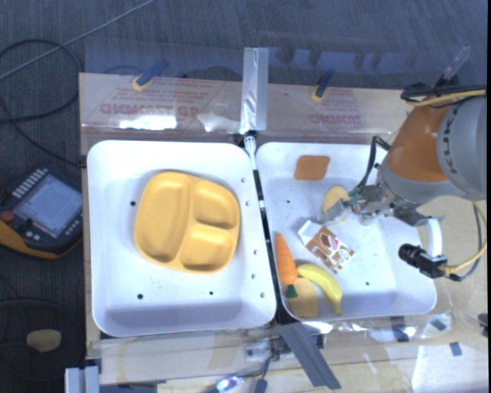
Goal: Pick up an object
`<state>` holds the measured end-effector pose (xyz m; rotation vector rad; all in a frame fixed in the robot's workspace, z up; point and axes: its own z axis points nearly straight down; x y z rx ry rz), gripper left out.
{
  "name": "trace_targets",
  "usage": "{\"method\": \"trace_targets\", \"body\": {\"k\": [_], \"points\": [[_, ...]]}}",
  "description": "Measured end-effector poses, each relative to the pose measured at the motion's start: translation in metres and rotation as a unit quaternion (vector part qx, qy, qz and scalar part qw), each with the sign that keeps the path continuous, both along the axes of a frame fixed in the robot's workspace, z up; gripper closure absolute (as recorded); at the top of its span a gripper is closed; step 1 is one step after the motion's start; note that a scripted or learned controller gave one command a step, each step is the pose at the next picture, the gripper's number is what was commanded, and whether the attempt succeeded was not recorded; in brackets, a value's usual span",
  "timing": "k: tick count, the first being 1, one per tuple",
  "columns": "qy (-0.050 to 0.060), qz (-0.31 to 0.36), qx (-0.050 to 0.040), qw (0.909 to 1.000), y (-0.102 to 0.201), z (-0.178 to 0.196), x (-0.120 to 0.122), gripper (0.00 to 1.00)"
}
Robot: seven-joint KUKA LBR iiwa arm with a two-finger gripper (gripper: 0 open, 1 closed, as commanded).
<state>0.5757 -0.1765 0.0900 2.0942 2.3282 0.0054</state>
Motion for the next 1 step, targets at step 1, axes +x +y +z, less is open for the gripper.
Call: {"method": "trace_targets", "body": {"k": [1], "points": [[-0.001, -0.021, 0.0003, 0.9998, 0.0131, -0.0009, 0.0540, 0.00]]}}
